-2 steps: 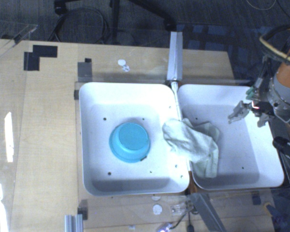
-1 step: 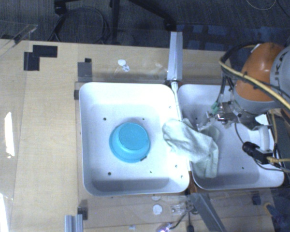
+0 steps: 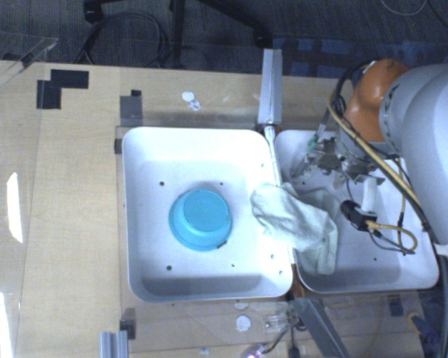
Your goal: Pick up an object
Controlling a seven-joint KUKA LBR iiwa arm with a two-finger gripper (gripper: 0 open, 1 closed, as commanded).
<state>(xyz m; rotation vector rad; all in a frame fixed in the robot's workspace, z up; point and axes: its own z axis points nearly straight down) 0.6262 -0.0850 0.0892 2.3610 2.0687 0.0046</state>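
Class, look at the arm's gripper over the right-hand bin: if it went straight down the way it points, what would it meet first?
Probably the bare floor of the right bin, since the gripper hangs beside the white cloth, not over it; depth is unclear.

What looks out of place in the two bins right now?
The crumpled white cloth lies draped across the divider, partly in the left white bin and partly in the right white bin. The upside-down blue plastic bowl sits squarely in the left one.

Light blue bowl (image 3: 201,219) sitting in a white bin (image 3: 145,274), well left of the pincer (image 3: 330,159). Off-white plain cloth (image 3: 299,222) lying below-left of it. Desk (image 3: 67,222) showing pale tan; arm (image 3: 425,118) showing grey with orange band.
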